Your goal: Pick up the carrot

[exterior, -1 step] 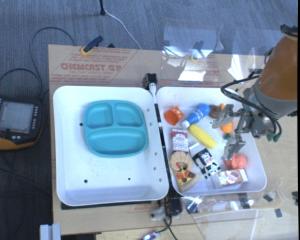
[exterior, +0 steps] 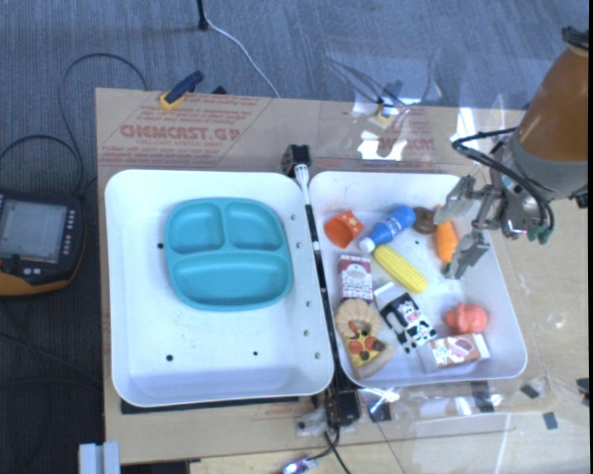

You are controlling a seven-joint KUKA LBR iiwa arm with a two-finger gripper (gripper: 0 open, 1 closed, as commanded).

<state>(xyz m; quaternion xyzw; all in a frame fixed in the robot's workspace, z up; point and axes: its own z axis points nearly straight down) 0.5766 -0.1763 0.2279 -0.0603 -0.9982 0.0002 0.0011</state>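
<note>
two white bins sit side by side on the tabletop [exterior: 178,126], and the grey-and-orange arm [exterior: 558,107] reaches in from the right over the right bin [exterior: 509,349], its end effector [exterior: 466,227] hanging just above the carrot [exterior: 445,239]. the carrot, a small orange piece, lies at the right side of that bin toward its far edge, between the two spread fingers, one [exterior: 459,201] on its far side and one [exterior: 470,253] on its near side; the fingers stand open and nothing is gripped yet, a posture that looks set for closing across the carrot's short width. close by to the left lie a brown item [exterior: 425,219], a blue bottle [exterior: 389,227] and a yellow corn cob [exterior: 399,268], so the approach from the right likely keeps the fingers clear of them. an orange cup [exterior: 342,228], a red carton [exterior: 355,276], a pizza slice [exterior: 362,336], a black-and-white piece [exterior: 407,320], a pink fruit [exterior: 465,317] and a small box [exterior: 453,352] fill the rest of the bin. the left bin [exterior: 128,363] holds a teal divided plate [exterior: 228,254], well apart from the action.
</note>
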